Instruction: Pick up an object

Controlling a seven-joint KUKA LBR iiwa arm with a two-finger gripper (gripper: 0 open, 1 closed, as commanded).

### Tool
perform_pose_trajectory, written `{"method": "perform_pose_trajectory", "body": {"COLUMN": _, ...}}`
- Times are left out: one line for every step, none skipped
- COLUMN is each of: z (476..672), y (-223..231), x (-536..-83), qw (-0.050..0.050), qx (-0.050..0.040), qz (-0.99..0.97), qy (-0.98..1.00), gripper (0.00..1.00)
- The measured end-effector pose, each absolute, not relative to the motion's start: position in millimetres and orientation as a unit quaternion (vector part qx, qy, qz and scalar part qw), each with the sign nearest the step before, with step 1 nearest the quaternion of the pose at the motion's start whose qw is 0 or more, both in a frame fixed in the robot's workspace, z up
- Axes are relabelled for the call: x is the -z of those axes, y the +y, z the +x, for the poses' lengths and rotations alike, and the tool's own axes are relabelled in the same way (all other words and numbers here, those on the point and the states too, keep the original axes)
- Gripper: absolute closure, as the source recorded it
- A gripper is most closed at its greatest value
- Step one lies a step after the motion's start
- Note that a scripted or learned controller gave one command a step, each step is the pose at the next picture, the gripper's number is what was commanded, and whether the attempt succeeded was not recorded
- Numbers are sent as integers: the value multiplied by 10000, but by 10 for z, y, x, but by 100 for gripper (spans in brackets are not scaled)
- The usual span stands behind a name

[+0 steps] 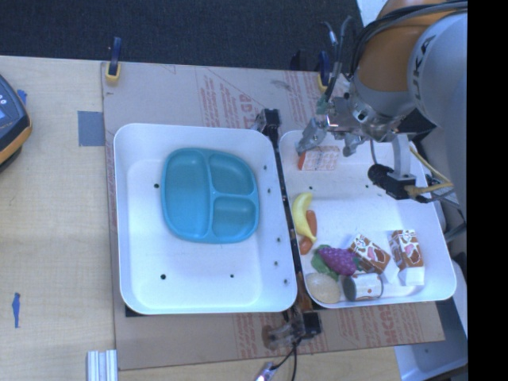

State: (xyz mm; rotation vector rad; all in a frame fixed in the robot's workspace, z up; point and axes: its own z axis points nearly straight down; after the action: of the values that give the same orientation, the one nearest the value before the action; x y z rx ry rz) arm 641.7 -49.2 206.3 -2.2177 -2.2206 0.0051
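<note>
Carton [321, 159], red and white, lies at the right bin's [432, 213] far left corner, directly under the gripper [329, 137]. Nothing looks lifted; grasp and raise remain, I judge. Whether it is pinching the carton I cannot tell: the wrist hides that.

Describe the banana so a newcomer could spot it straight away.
Look in the right bin, along its left wall next to the divider between the bins. The banana lies there, about halfway down, beside a carrot. It is the only yellow, curved piece.
</note>
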Motion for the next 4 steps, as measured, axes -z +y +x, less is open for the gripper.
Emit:
{"method": "perform_pose_trajectory", "body": {"z": 6556, "y": -1083, "x": -1463, "qw": 15, "qx": -22, "qz": -7063, "qy": -7080, "gripper": 0}}
{"method": "perform_pose_trajectory", "body": {"z": 5454, "y": -1040, "x": -1050, "qw": 17, "qx": -20, "qz": -7058, "qy": -7085, "gripper": 0}}
{"method": "perform_pose_trajectory", "body": {"z": 5192, "y": -1400, "x": -2047, "qw": 2, "qx": -9, "qz": -7063, "qy": -7079, "gripper": 0}}
{"method": "perform_pose_trajectory", "body": {"z": 4828, "y": -915, "x": -1428, "qw": 20, "qx": -18, "qz": -7052, "qy": -7090, "gripper": 0}}
